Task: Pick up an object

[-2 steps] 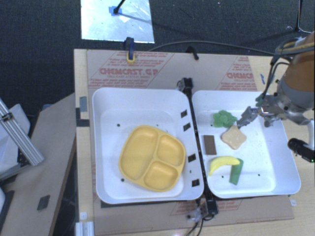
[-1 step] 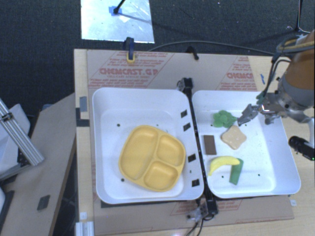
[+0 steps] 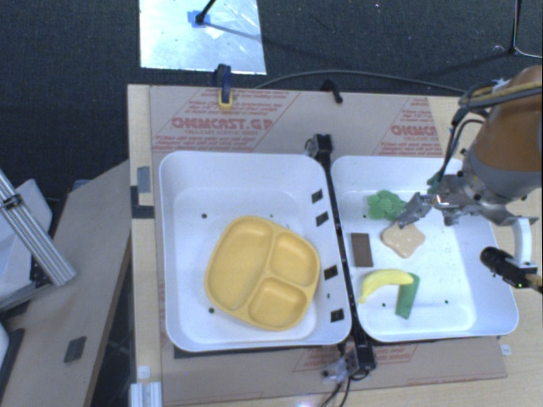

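Glossy yellow plastic tray point(image 3: 263, 271), smooth white plastic bins point(image 3: 246, 172).

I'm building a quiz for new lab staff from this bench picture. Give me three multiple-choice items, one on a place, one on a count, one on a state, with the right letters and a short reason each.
1. Where does the yellow three-compartment plastic tray lie?
A. In the left white bin
B. In the right white bin
C. On the cardboard sheet, outside the bins

2. How many loose items lie in the right white bin?
A. Two
B. Five
C. Eight

3. What is the yellow tray holding?
A. A banana
B. A green block
C. Nothing

Answers:
1. A: the tray lies in the left white bin.
2. B: a green leafy piece, tan toast-shaped piece, brown flat rectangle, yellow banana and dark green block.
3. C: all three compartments show bare yellow plastic.
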You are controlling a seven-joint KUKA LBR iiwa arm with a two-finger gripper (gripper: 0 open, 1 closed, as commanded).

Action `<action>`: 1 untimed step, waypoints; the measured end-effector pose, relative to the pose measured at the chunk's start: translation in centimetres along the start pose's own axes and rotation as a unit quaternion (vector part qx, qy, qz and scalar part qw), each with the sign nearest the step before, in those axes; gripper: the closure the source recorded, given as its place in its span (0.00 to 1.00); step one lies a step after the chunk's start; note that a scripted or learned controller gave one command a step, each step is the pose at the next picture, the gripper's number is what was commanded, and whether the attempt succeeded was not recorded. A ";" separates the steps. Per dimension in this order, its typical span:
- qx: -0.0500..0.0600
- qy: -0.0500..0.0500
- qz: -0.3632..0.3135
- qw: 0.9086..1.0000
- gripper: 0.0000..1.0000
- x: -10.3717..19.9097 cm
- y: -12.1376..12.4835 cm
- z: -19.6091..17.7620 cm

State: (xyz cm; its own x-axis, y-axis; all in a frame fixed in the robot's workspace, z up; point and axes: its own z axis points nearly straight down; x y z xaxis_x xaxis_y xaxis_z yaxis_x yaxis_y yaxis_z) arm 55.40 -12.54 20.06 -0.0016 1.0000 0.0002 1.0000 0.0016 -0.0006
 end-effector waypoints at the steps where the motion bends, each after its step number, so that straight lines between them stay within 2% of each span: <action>1: 0.002 0.000 0.000 1.000 0.00 0.1 -0.4 6.3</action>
State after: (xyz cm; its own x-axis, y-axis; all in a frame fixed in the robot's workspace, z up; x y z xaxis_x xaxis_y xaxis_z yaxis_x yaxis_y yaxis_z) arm 55.02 -12.41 13.80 -0.0014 1.0000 0.0010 1.0000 0.0014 -0.0038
